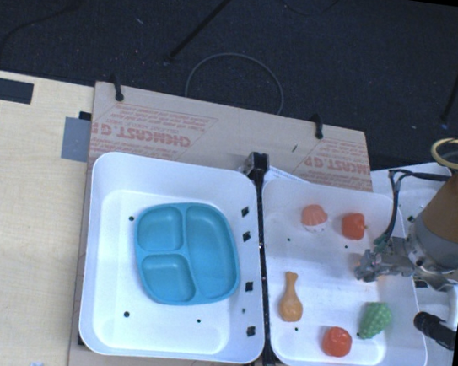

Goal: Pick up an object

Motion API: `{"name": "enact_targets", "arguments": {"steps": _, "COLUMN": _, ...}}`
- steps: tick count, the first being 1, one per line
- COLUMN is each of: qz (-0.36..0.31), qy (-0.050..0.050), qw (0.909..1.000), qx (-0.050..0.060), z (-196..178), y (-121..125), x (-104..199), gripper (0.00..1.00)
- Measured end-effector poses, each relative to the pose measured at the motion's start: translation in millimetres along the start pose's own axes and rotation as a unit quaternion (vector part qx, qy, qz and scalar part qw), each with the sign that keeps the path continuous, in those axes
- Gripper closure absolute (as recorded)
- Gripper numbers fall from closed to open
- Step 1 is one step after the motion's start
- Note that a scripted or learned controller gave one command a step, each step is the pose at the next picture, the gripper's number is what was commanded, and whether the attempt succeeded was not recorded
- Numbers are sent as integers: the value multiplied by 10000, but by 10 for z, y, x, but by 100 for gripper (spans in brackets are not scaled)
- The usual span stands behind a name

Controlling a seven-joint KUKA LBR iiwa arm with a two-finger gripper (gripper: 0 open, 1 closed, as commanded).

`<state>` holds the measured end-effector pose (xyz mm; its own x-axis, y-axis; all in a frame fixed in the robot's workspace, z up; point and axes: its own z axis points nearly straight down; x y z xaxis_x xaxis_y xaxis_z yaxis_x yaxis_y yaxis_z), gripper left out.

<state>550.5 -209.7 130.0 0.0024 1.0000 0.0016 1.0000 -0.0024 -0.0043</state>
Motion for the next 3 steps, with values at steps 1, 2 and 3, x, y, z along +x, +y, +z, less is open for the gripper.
{"name": "enact_targets", "arguments": {"steps": 1, "qz": -21, "qy": -14, "qw": 10000, "qx": -40, "z": -631, "y": 2, "x": 28, "gripper": 100}}
{"name": "enact_targets", "arguments": {"steps": 2, "qz": -19, "qy": -18, "qw": 10000, "qx": -45, "z": -1263, "y": 22, "x": -19, "gripper": 100}}
{"name": "enact_targets", "arguments": {"steps": 3, "qz": -20, "qy": -8, "qw": 10000, "qx": -21, "z": -1380, "y": 23, "x": -28, "gripper": 100}}
